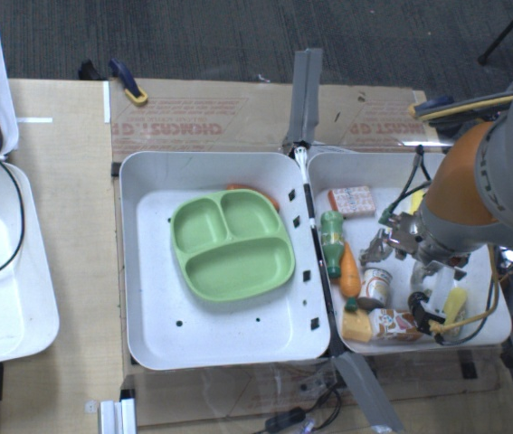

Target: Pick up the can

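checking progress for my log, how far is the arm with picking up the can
Done: the arm has reached into the right bin, with the gripper just above the can. In hand: nothing visibly; the can stands on the bin floor beside the carrot. Left: closing on the can and lifting it.

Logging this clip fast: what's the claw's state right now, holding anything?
Claw: low in the right bin, just above the can; open or closed cannot be told, and no grip on the can is visible.
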`<action>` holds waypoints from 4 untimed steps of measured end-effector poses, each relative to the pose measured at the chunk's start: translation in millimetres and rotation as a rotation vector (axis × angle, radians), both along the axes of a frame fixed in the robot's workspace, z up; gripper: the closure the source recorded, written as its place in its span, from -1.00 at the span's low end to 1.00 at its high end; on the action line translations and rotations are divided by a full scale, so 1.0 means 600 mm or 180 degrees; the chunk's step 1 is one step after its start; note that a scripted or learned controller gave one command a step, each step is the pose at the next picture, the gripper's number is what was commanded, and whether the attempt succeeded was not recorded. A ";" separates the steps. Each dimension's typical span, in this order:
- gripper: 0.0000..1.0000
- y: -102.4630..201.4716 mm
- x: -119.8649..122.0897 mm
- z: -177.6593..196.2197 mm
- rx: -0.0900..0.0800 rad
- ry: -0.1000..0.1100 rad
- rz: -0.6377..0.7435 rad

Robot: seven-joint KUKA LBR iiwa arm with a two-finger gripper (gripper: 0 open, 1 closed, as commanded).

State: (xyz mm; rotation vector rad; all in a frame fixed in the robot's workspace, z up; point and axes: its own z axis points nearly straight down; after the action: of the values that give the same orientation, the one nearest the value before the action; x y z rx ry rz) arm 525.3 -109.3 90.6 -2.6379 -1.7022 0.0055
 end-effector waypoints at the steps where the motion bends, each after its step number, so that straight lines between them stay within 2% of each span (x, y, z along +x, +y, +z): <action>1: -1.00 0.025 -0.062 0.011 0.0001 0.0002 -0.0188; 2: 1.00 0.023 -0.056 0.028 -0.0006 -0.0027 -0.0195; 3: 1.00 0.082 -0.007 0.268 -0.0008 -0.0003 -0.0501; 4: 1.00 0.125 -0.015 0.234 -0.0007 0.0003 -0.0504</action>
State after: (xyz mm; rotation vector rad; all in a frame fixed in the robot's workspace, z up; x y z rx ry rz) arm 516.5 -34.4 230.9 -2.7651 -1.4888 0.0086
